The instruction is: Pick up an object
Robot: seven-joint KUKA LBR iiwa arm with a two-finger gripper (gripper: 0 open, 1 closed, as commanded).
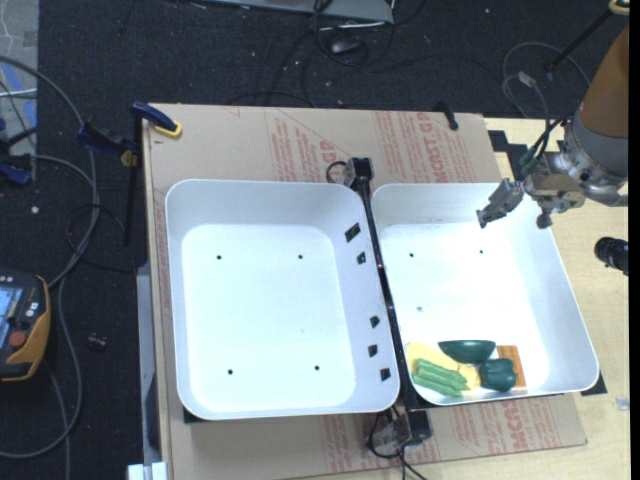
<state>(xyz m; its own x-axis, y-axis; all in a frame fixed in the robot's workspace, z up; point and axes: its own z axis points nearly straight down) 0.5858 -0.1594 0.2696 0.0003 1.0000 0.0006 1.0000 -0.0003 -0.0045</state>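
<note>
We are hovering the gripper, fingers spread and holding nothing, above the right bin's far edge. The objects are lying in its near corner; the ridged green piece looks light and stiff, best pinched across its middle.

Premises: robotics laboratory. Evidence: industrial arm mounted at a board-topped table, two white bins fixed by clips, loose cables across dark carpet, handheld control pendant lying on the floor.

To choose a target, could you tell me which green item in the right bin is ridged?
The light green ridged piece, leftmost; the dark green bowl and teal lump look smooth.
</note>
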